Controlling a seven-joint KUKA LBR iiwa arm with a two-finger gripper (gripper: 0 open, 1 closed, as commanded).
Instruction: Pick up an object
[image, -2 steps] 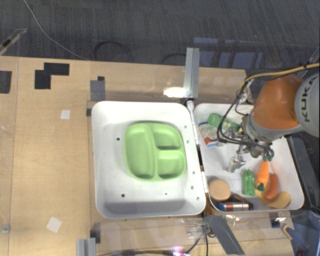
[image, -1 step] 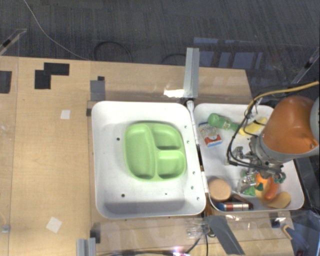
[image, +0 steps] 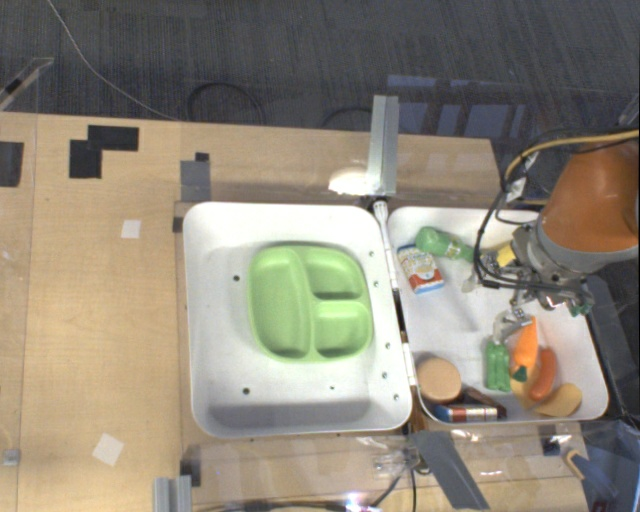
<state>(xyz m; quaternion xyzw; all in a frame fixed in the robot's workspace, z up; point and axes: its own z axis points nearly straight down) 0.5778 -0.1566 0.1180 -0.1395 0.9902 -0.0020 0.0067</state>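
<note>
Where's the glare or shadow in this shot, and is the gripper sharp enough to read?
Camera view: glare on the metal post's base; soft shadow along the left bin's lower wall; gripper small and cluttered against the orange toy, too unclear to read.

Left white bin holds green divided tray, centre frame. Tan bench carries black tape marks upper left. Dark carpet along top.

Green divided plate; white bins; orange carrot.
</note>
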